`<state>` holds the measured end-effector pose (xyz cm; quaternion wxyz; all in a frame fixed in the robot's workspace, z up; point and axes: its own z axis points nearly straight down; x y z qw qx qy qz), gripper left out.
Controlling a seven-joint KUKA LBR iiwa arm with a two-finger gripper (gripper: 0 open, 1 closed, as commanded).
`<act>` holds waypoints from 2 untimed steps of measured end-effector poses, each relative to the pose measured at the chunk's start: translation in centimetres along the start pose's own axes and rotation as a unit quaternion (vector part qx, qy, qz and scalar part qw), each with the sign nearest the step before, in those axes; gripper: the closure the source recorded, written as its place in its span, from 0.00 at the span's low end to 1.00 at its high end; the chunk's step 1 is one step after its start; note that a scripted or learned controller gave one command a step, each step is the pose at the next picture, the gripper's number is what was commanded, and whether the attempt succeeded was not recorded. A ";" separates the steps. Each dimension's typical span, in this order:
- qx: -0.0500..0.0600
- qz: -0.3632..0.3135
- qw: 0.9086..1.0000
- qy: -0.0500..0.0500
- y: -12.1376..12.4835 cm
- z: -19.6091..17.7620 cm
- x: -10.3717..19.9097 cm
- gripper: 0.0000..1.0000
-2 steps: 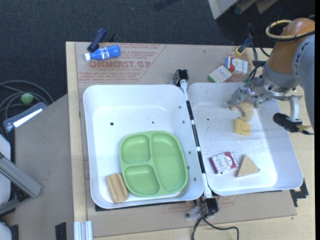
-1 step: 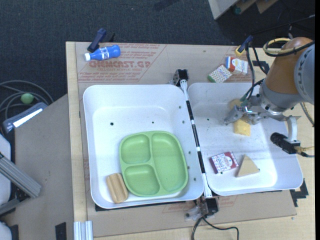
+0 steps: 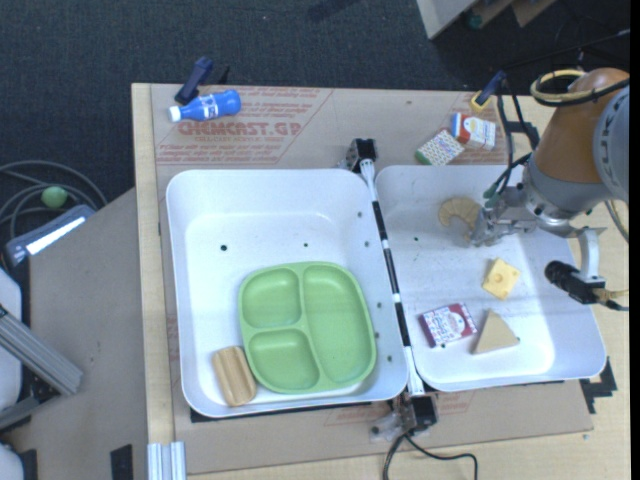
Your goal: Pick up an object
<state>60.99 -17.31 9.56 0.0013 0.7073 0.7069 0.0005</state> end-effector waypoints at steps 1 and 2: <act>0.000 0.000 1.000 0.000 0.0 0.0 0.0 0.00; 0.002 0.000 1.000 0.001 -5.9 1.1 0.1 0.00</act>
